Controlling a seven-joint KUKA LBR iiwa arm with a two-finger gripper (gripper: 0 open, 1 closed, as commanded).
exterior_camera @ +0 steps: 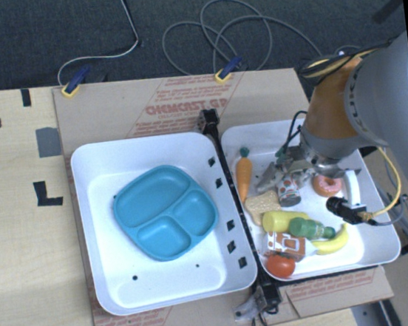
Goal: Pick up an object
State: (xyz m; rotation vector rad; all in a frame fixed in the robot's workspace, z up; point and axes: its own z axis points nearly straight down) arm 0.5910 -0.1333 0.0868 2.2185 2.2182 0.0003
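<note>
Down low in the right bin (383, 247), claw (287, 185) over a small can (289, 193), likely to grab it; hard to tell if anything is gripped. Toy food piled close: carrot (243, 176), banana (332, 242), tomato (281, 265). Red writing on the cardboard (181, 105) too blurry to read.

One fixed camera hangs above the desk (18, 220), tilted down over both white bins (101, 232), arm (345, 102) entering from right.
</note>
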